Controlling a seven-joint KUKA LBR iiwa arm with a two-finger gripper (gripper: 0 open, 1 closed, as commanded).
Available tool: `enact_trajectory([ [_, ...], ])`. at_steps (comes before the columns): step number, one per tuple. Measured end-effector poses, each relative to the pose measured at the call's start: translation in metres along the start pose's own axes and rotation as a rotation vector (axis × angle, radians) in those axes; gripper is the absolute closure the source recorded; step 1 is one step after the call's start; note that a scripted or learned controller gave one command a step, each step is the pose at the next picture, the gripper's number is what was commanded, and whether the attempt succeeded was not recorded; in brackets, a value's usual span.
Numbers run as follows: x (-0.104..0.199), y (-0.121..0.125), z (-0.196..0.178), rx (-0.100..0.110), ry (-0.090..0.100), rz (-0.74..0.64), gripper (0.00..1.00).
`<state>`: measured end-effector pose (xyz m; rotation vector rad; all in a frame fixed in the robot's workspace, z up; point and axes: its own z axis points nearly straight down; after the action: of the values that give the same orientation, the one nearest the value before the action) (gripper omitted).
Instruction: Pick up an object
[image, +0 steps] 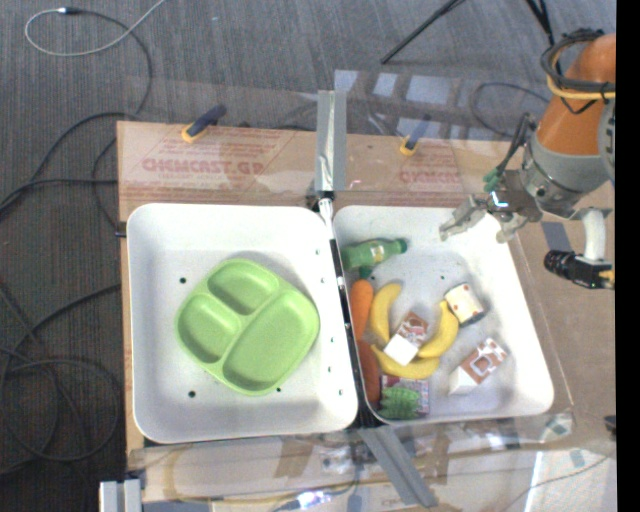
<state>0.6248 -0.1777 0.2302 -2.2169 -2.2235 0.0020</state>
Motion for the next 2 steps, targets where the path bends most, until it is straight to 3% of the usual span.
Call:
enact_trajectory([
  [1,-0.022,-0.032,0.136,-0.001,0.000,0.008,0.00],
  [2,-0.037,0.016,0.141,-0.010,0.002,-0.358,0.00],
])
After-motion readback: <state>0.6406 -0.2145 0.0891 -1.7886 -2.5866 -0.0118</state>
